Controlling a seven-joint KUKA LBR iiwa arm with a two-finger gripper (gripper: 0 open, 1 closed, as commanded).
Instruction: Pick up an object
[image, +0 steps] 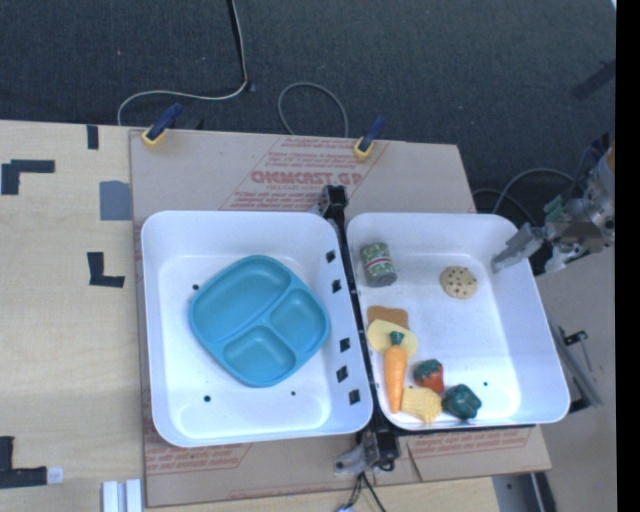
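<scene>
The right bin (520, 340) holds several toy foods. A small green-labelled can (378, 263) lies near its upper left, and a round cookie (459, 282) sits to the right of it. Lower down cluster a brown slice (388, 317), a yellow piece (381, 336), an orange carrot (396, 370), a red and green piece (430, 374), a yellow corn piece (420, 404) and a dark green piece (461, 401). My gripper (522, 258) hovers over the bin's upper right rim, open, with nothing between its fingers. It is apart from the cookie, up and to the right of it.
The left bin (170, 260) holds a blue divided plate (260, 319). A black divider with clips (343, 300) runs between the bins. Both bins rest on a cardboard sheet (300, 170) clamped at the back, with cables (240, 60) behind.
</scene>
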